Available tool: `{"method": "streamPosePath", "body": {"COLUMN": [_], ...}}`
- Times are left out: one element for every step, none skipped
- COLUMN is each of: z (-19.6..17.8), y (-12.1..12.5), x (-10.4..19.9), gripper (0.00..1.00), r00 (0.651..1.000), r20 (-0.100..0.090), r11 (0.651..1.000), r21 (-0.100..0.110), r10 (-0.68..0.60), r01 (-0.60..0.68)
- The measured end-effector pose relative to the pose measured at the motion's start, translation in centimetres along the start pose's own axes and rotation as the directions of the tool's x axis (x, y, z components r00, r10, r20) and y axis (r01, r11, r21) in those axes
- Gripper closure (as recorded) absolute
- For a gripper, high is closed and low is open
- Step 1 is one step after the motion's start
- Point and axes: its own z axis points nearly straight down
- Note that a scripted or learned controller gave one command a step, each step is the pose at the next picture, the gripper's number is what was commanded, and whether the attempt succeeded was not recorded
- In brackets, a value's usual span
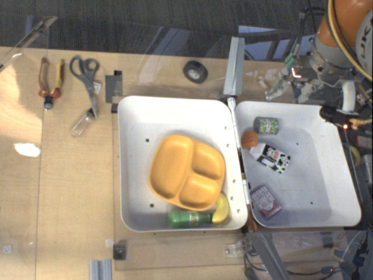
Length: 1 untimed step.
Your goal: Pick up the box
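Camera view: the arm (349,10) sits at the upper right of the frame, above the far edge of the right bin (326,209), with the gripper (294,83) hanging over the bench just beyond that bin's upper left corner. Whether it is apart or together I cannot tell; the parts there are small and tangled with cables.

The box (274,157), white with black print, lies tilted in the upper left part of the right bin, well below the gripper in the frame. An orange ball (249,139) is just beside its upper left corner, perhaps touching. A green can (266,125) lies above it, near but apart. A pink packet (265,199) lies lower, apart from the box, near the bin's left wall.

The left bin (134,156) holds a yellow tray (187,172), with a green bottle (189,218) and a banana (221,210) at its lower edge.

Risks, as I judge them: the box lies askew, so a descent not turned to match could catch its corners and spin it away. The ball so close could be nudged or caught instead, and the bin's left wall crowds that side.
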Motion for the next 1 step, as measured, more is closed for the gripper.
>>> {"method": "streamPosePath", "body": {"z": [7.87], "y": [0.23], "x": [7.19], "gripper": [0.0], "r00": [0.999], "r20": [0.0], "r11": [0.999], "r21": [0.001], "r10": [-0.047], "r01": [0.047]}}
